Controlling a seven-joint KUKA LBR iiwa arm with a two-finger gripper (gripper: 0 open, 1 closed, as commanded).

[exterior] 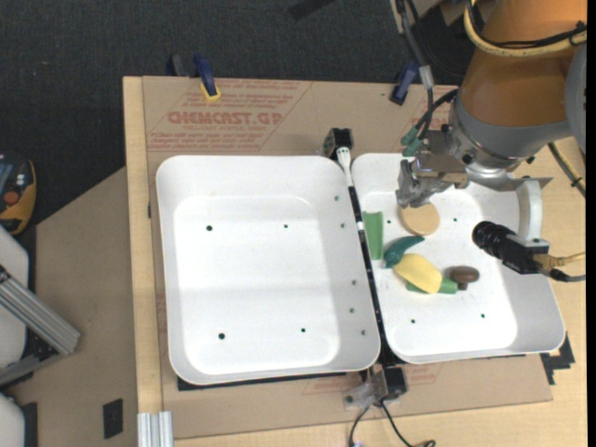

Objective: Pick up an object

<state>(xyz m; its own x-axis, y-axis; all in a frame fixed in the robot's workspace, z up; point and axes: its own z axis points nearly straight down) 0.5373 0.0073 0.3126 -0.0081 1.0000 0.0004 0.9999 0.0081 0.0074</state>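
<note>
My gripper (415,194) hangs low over the back of the right bin (484,329), right above a tan round disc (421,220) that its tips seem to touch. Just in front lie a dark teal curved piece (402,247), a yellow oblong object (418,273) and a small brown oval (463,275). A green flat block (373,234) leans along the bin's left wall. The fingers are seen from above against the wrist, so their spread is unclear.
The left bin (186,194) sits beside the right one, with a black divider strip (358,240) between them. A black cylindrical fitting (503,242) on the arm overhangs the right bin's right side. Blue clamps (207,80) hold the cardboard base at the back.
</note>
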